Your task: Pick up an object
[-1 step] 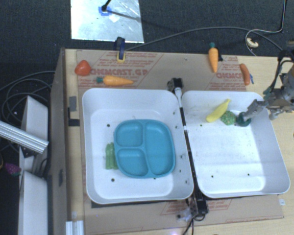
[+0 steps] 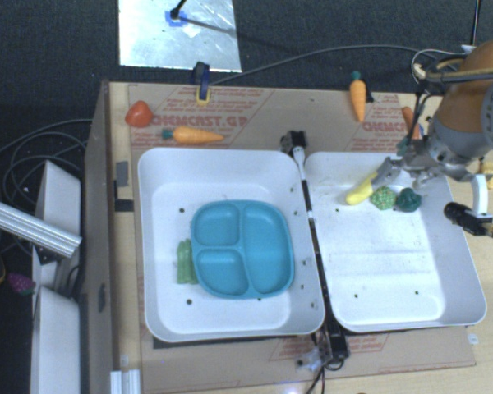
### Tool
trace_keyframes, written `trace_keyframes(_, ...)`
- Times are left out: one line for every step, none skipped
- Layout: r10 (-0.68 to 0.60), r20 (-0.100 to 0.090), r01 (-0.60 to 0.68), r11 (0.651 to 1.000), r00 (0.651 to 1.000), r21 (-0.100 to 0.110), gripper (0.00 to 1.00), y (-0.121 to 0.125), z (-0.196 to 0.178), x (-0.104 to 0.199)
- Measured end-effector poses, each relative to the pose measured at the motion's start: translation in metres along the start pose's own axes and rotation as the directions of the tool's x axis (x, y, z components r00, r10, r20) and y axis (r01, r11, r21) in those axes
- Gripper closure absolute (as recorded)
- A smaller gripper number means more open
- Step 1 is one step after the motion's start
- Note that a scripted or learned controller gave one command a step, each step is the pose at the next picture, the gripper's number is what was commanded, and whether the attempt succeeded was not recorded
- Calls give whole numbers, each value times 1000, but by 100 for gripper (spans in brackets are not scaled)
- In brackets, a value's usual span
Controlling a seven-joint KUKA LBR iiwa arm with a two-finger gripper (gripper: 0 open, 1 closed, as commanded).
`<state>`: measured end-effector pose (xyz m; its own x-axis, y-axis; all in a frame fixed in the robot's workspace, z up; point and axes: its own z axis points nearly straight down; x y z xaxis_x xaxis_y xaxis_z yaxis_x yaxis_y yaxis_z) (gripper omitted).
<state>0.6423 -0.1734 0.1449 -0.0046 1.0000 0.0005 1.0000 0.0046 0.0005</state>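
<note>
Yellow banana (image 2: pixel 359 193) just beside the hand (image 2: pixel 403 175).

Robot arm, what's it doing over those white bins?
The arm reaches in over the right bin, trying to pick something up. Its claw hangs just above three small toys in the bin's far corner: a yellow one, a light green one and a dark green one. The left bin holds a blue tray.
</note>
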Motion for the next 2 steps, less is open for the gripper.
trace_keyframes(-1, 3, 1, 1000, 1000, -7, 0, 27, 58, 27)
trace_keyframes(-4, 6, 4, 1000, 1000, -10, 100, 28, 46, 26)
